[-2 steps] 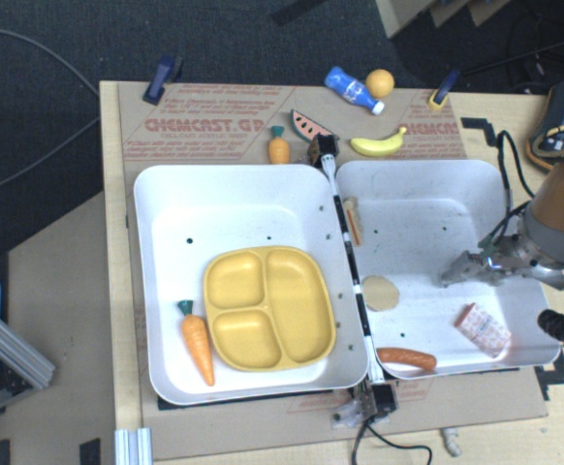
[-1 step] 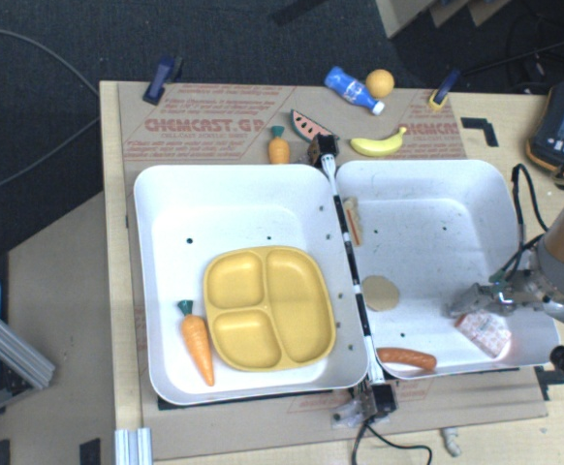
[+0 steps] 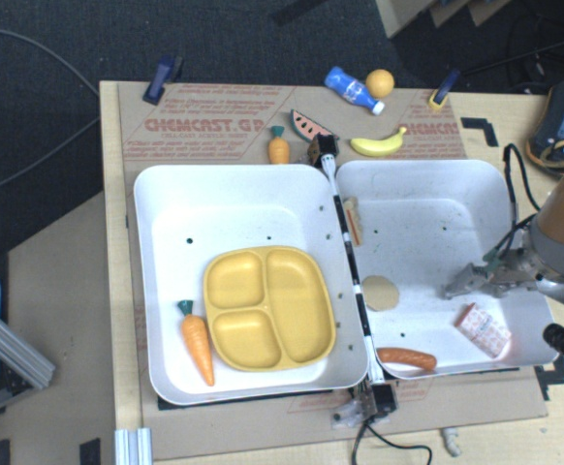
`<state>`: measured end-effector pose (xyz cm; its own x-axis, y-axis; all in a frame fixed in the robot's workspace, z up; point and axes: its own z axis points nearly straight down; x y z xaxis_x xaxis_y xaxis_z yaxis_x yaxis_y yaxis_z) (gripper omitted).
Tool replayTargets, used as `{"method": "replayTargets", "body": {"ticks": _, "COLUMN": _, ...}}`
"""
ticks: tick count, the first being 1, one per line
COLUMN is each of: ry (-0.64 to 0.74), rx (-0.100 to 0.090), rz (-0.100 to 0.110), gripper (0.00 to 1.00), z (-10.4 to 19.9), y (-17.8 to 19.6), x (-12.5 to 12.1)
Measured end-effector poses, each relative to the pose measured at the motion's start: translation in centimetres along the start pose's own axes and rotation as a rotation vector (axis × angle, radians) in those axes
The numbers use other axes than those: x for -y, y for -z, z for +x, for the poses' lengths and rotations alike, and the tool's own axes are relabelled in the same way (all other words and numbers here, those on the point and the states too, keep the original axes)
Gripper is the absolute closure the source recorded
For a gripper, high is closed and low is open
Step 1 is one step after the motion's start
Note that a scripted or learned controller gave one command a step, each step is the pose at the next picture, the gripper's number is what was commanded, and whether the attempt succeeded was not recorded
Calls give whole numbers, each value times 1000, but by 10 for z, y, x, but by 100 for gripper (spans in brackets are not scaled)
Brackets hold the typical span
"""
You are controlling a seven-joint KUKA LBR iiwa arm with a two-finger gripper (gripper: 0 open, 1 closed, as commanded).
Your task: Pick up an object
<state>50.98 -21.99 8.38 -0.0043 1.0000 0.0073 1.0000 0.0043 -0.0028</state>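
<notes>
White wrapped packet (image 3: 483, 328) just beside end effector (image 3: 461, 285), sausage (image 3: 406, 359) near

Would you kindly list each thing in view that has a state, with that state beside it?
gripper: low over the right bin, holding nothing.
yellow tray: flat in the left bin, compartments bare.
carrot: lying beside the tray, in the left bin.
sausage: lying at the right bin's front edge.
packet: lying flat in the right bin.
blue bottle: on its side, behind the bins.
banana: lying behind the right bin.
</notes>
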Motion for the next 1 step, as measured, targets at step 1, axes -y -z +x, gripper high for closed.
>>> {"method": "replayTargets", "body": {"ticks": 1, "ry": 2, "rx": -1, "rz": -6, "gripper": 0, "z": 1, "y": 2, "x": -111}}
